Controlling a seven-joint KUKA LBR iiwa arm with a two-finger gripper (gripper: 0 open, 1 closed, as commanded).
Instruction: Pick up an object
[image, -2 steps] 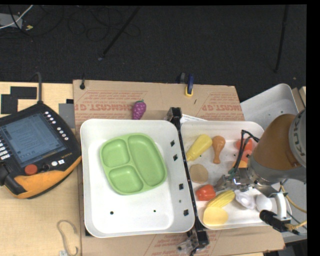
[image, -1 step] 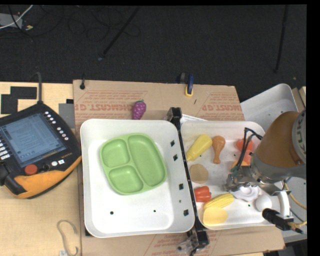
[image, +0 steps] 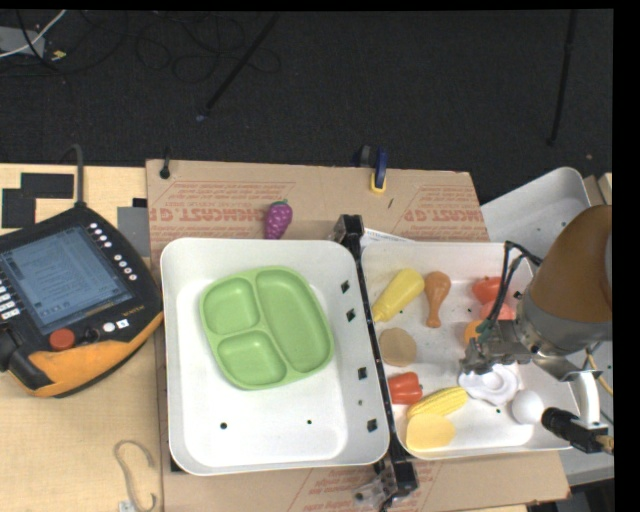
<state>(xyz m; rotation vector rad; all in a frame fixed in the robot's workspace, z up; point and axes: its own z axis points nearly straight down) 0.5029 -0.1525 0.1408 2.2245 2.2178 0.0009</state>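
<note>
So, left bin (image: 190, 420) has a green divided plate (image: 265, 327) sitting around its 11 o'clock; right bin (image: 478, 446) holds a yellow corn cob (image: 397, 293), drumstick (image: 436, 297), tan cookie (image: 398, 347), red pepper (image: 404, 387) and yellow wedge (image: 432, 418); gripper (image: 490, 370) hangs at 3 o'clock there, by a white egg (image: 526, 406); can't tell if it's clenched.

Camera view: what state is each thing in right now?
Green divided plate: flat in the left bin.
Yellow corn: lying tilted in the right bin.
Drumstick: lying beside the corn.
Red pepper: lying by the divider.
White egg: lying near the gripper.
Purple grapes: on cardboard outside the bins.
</note>
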